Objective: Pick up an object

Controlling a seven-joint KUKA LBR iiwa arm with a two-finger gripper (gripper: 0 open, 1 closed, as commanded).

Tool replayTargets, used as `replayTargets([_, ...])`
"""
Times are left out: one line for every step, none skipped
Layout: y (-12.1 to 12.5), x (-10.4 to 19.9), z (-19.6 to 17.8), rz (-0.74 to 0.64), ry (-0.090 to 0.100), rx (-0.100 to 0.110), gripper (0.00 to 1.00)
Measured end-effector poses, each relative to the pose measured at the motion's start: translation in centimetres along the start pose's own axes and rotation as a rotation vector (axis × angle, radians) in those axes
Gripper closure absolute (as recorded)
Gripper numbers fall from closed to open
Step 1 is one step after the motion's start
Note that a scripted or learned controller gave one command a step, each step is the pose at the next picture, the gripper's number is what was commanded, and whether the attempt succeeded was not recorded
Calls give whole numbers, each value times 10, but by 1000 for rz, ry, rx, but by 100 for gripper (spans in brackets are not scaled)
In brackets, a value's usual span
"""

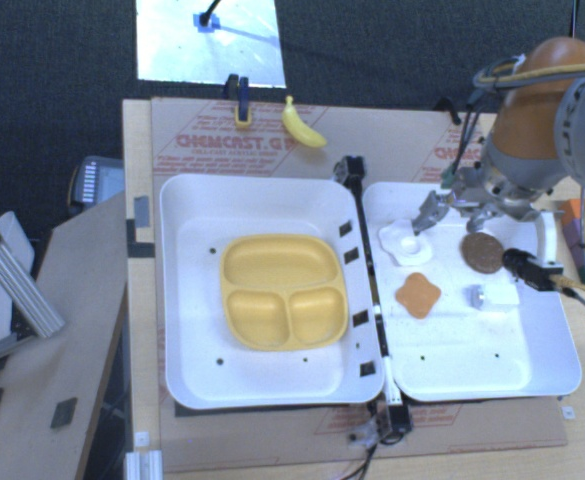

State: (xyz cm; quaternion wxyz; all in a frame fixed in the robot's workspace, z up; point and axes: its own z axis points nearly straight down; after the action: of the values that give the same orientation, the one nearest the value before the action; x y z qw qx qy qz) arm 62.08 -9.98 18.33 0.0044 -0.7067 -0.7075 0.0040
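Camera view: end effector (434, 211) grip state unclear; flat white piece (406, 245) beneath; round brown disc (483, 252).

You're looking at a chunky grey arm (584, 118) with a rounded orange band (537, 98) above the wrist. Thin cables loop over the top of it, and the gripper (452, 205) hardware is small, metallic grey.

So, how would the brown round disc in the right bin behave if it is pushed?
The brown disc looks flat and lies on its face, so it would probably slide, not roll. It seems thin and low, likely hard to grip from the bin floor.
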Motion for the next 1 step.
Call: replayTargets([3, 0, -8, -2, -1, -13, 0])
